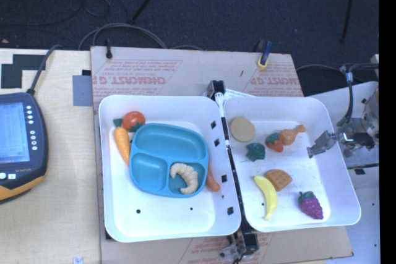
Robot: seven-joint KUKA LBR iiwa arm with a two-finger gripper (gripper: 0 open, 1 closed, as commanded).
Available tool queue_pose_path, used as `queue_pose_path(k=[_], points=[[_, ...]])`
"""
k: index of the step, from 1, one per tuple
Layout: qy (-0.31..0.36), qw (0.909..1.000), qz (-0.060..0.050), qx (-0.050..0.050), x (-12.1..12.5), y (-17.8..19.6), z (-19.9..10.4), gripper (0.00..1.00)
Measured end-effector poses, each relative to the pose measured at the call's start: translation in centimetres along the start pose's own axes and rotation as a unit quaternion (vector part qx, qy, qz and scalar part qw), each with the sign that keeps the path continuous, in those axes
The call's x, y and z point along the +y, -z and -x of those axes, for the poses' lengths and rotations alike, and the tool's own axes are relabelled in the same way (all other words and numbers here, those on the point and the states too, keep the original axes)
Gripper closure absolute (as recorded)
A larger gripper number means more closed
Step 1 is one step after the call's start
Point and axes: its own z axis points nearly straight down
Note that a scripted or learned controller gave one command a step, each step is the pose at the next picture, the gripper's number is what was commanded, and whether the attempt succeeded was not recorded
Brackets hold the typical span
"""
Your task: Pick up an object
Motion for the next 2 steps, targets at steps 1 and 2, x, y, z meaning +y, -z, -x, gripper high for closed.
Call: queue_pose_path(k=[1,2], points=[[0.002,1.0000,0.000,0.003,-1.8,-16.4,-7.2,0.00],[0.001,1.0000,0.000,0.001,1.9,-16.0,-9.6,0.00]])
